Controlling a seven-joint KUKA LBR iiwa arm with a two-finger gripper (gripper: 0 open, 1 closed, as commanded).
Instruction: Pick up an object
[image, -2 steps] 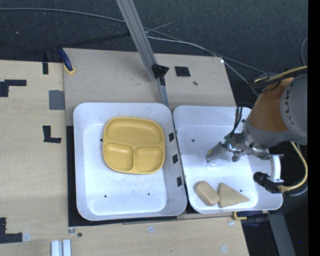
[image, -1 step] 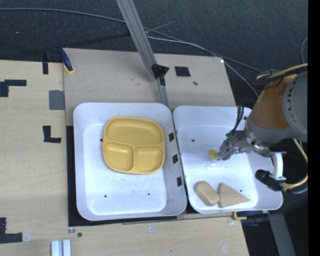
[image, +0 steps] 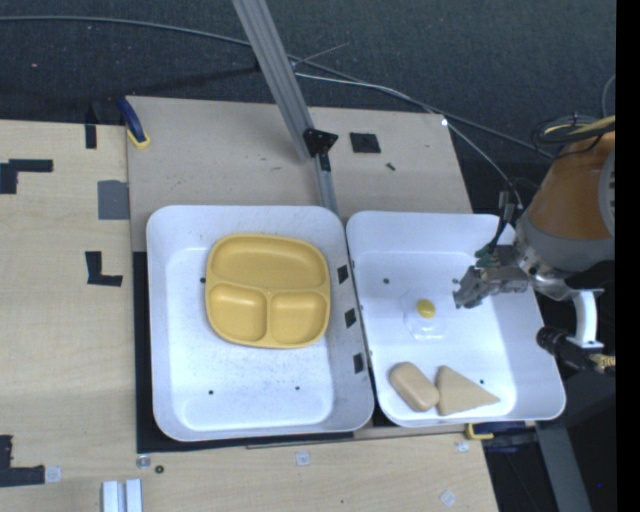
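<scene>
The right bin (image: 520, 395) holds a small clear cup with a yellow piece inside (image: 425, 313) near its middle. At its front lie a tan rounded block (image: 412, 386) and a tan wedge (image: 463, 391), side by side. The left bin (image: 180, 400) holds a yellow divided plate (image: 268, 289). My gripper (image: 470, 290) hangs over the right bin's right half, a little to the right of the clear cup and apart from it. Its dark fingers point left and down, and I see nothing between them.
A grey metal pole (image: 285, 85) slants down from the top to the gap between the bins. Cables (image: 480, 150) run across the bench at the upper right. A blue-and-yellow clip (image: 133, 122) lies at the bench's far left corner.
</scene>
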